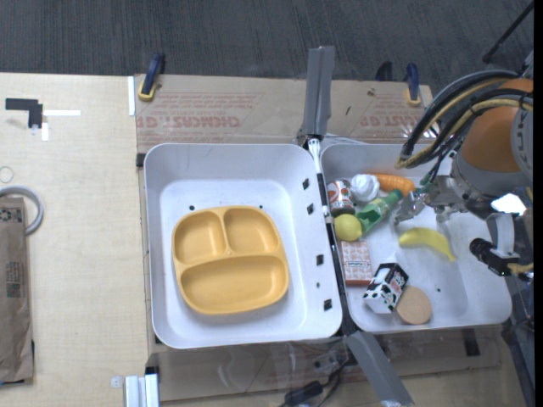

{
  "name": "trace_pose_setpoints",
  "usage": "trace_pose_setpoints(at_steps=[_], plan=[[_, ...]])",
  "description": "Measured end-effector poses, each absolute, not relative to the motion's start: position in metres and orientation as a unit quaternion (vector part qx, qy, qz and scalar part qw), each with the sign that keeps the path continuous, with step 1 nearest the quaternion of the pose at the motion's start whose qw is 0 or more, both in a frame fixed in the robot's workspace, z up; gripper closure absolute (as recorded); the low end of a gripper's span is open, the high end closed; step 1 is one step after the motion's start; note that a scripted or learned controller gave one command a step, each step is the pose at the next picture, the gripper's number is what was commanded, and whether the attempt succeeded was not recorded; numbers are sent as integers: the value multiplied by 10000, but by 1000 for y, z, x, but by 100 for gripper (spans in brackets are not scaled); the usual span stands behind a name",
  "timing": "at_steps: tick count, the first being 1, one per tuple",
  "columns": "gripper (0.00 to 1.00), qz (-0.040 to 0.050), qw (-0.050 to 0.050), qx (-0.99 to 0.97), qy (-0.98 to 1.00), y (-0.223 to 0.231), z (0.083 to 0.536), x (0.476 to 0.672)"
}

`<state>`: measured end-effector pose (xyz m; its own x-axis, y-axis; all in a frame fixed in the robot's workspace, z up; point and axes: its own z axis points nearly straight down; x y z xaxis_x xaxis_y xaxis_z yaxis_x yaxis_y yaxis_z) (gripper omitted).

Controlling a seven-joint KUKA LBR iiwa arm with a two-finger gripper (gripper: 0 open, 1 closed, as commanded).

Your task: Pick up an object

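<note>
**Arm poised over the right bin, nothing in its grasp yet**

You are looking down on two white bins. The left bin (pixel 161 253) holds a yellow divided plate (pixel 229 259). The right bin (pixel 475 308) holds the clutter, and the banana (pixel 428 241) is your landmark. The gripper (pixel 413 208) hangs just up and left of the banana; whether it is apart or together cannot be told from here. Left of the banana lie a green bottle (pixel 379 209), a lemon (pixel 347 227) and a red card packet (pixel 357 262). Above it lies a carrot (pixel 393 182). Below and left stand a cow-print carton (pixel 386 287) and a tan disc (pixel 414 307). The banana looks light, probably a smooth toy, so it may slip. Take it across its narrow middle.
</note>
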<state>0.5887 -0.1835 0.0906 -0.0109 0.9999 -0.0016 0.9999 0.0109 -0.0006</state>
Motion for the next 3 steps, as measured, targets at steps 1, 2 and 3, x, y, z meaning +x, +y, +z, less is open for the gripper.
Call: trace_pose_setpoints(at_steps=[1, 2, 3], plan=[[0, -8, -11, 6259, 7799, -178, 90, 542], [100, -14, -15, 6270, 7790, -179, 97, 542], [100, -20, -9, 6974, 7166, -153, 194, 580]])
